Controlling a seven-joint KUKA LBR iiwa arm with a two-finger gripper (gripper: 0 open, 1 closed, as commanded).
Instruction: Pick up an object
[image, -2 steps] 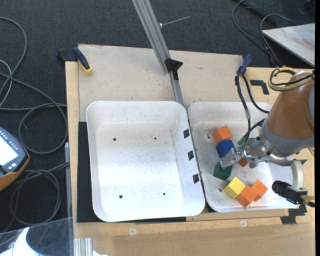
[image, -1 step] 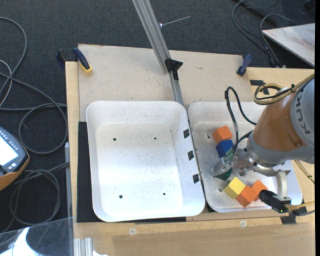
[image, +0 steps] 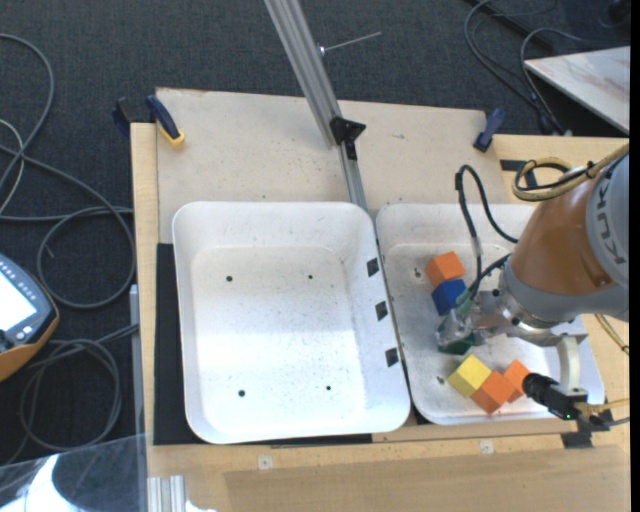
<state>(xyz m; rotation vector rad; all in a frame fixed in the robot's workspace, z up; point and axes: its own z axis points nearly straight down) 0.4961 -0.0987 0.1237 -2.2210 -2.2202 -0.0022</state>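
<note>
My gripper (image: 458, 326) is low in the right bin (image: 420, 392), coming in from the right under the orange-banded wrist. It hangs just below a blue block (image: 449, 294) and right over a small green object (image: 459, 345), which it partly hides. An orange block (image: 446, 268) sits just behind the blue one. Nearer the front rim lie a yellow block (image: 468, 376) and another orange block (image: 497, 391), touching each other. Nothing is visibly held.
The left bin (image: 200, 300) stands beside the right one, with a shared raised rim between them. A metal pole (image: 318, 85) slants up from the back of the bench. Cables (image: 470, 205) trail over the right bin's back edge.
</note>
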